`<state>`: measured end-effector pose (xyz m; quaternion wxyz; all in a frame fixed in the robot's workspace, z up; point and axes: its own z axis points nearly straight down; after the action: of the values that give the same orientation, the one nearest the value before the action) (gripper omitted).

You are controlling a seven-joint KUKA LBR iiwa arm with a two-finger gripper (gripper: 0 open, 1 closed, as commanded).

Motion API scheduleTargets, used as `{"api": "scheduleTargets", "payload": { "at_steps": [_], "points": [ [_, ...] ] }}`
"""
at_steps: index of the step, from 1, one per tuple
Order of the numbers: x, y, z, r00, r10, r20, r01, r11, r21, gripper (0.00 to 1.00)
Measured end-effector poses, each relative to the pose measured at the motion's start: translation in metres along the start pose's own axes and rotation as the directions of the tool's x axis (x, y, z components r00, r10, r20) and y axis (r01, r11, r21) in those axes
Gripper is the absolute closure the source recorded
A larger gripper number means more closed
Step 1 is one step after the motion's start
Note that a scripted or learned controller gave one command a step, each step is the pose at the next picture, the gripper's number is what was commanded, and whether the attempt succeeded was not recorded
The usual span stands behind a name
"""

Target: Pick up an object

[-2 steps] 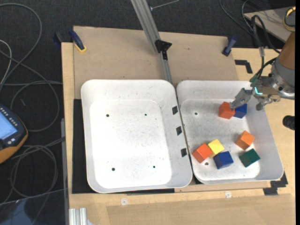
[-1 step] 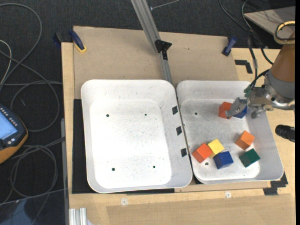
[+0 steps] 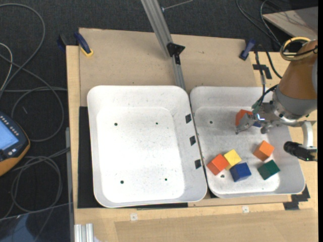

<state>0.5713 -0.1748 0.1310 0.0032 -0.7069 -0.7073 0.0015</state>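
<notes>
Gripper [image 3: 246,123] sits over the right bin [image 3: 202,102], fingers clamped on a red-orange block [image 3: 243,116]. Nearer the bin's front rim: orange cube [image 3: 218,163], yellow cube [image 3: 232,158], blue cube [image 3: 240,171], green cube [image 3: 268,169], another orange block [image 3: 264,149].

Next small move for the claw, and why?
Probably lift straight up a little to test the grasp: the claw sits low in the right bin with an orange-red block at its tips, apart from the other blocks.

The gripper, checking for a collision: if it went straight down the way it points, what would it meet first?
Probably the orange-red block at the gripper, or the right bin floor; depth is unclear.
</notes>
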Motion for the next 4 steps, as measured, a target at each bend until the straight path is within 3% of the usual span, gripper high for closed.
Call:
{"api": "scheduleTargets", "payload": {
  "at_steps": [1, 2, 4],
  "points": [
    [0.001, 0.000, 0.034, 1.000, 0.000, 0.000, 0.000, 1.000, -0.002, 0.00],
    [0.000, 0.001, 0.020, 1.000, -0.001, 0.001, 0.001, 1.000, -0.009, 1.00],
    [0.015, 0.002, -0.088, 1.000, -0.002, 0.004, 0.002, 1.000, -0.014, 1.00]
  ]
}}
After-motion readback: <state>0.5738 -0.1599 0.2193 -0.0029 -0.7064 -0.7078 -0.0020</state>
